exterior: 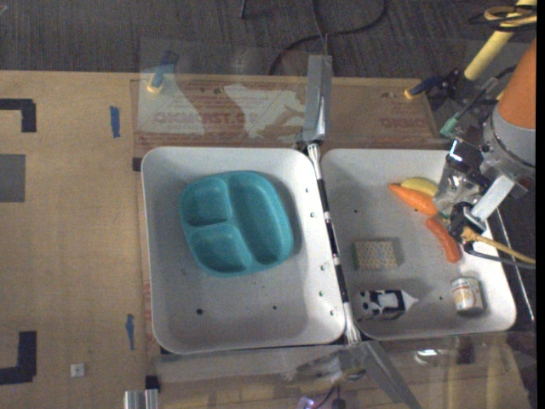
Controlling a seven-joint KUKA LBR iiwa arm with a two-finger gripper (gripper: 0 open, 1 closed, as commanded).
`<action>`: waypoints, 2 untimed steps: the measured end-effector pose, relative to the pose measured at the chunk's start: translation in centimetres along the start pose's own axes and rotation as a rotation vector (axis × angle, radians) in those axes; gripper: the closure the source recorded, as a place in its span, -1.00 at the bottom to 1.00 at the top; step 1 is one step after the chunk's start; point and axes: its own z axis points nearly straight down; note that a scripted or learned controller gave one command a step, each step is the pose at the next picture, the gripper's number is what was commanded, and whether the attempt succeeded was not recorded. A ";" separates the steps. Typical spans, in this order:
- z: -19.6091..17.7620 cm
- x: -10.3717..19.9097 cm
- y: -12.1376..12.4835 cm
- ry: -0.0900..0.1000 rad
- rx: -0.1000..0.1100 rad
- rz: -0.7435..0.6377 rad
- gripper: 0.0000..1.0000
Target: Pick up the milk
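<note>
The milk (pixel 385 303) is a small black-and-white cow-patterned carton lying on its side at the front left of the right bin (pixel 375 186). My gripper (pixel 451 204) hangs over the right side of that bin, above an orange carrot (pixel 414 198) and a red-orange pepper (pixel 444 239). It is well to the right of and behind the milk, not touching it. Nothing shows between its fingers.
A teal divided plate (pixel 237 221) lies in the left bin (pixel 162 254). The right bin also holds a yellow banana (pixel 417 183), a tan sponge (pixel 376 255) and a small can (pixel 466 295). A metal divider (pixel 317 109) runs between the bins.
</note>
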 end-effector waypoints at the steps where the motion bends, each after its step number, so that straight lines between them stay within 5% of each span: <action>1: 7.1 13.2 -4.0 -0.001 0.003 -0.033 1.00; 2: -9.1 15.7 -2.7 0.000 -0.001 -0.123 1.00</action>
